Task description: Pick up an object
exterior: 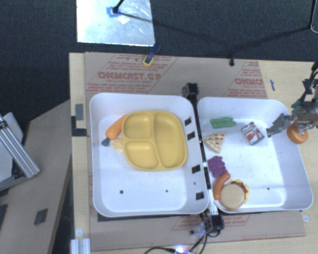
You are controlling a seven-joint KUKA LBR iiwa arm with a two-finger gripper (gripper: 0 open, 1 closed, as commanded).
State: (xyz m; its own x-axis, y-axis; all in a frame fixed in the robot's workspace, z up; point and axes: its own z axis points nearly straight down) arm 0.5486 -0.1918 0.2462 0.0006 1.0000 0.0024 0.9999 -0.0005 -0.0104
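- One gripper (pixel 278 126) reaches in from the right, over the right edge of the right-hand bin (pixel 294 168); whether it is open or closed, I cannot tell.
- Nothing can be seen in its hold.
- Behind it, the arm's orange band (pixel 297 135) shows just past the bin's right rim.
- Nearest to the gripper, just to its left, a small red and white can (pixel 252 133) lies on its side on the bin floor.
- Further left in the same bin, a green piece (pixel 222 123) lies near the upper rim, with a toy pizza slice (pixel 214 141) just below it.
- Lower down by the bin's left wall sits a purple piece (pixel 218 166), and below that a toy sausage (pixel 220 185) lies beside a toy burger (pixel 233 194), the two touching.
- The left-hand bin (pixel 143 202) holds a yellow divided plate (pixel 152 140) with three compartments.
- A toy carrot (pixel 114 128) lies against the plate's upper left edge.
- Both bins rest side by side on a brown sheet of cardboard (pixel 132 73) on the bench.
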